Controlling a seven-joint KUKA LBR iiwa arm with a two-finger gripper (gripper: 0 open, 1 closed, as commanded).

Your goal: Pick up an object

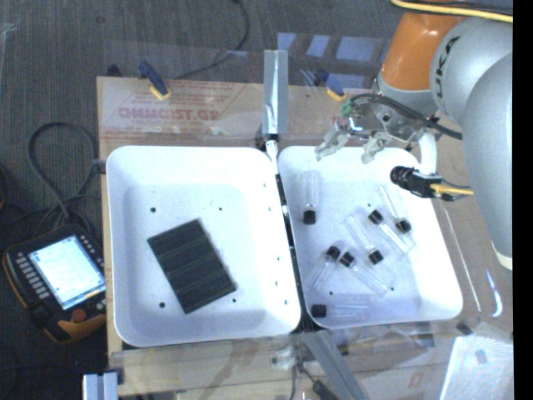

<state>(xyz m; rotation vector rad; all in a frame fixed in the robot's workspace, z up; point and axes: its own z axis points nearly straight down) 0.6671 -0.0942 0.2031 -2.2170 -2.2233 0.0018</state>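
The end effector [351,144] hangs over the far rim of the right bin [433,302], its two fingers spread wide apart with nothing between them. The arm [466,65], grey with an orange band, comes in from the right above it. Just below the end effector, inside the right bin, lie several clear tubes with black caps: one tube [310,197] sits close beneath the left finger, its black cap toward the near side, and a loose cluster of tubes [371,244] spreads further toward the near side and slightly right. Well to the left of the end effector, in the left bin [133,182], a dark ribbed slab [191,265] lies flat and tilted. Both bins rest on the desk [183,111].
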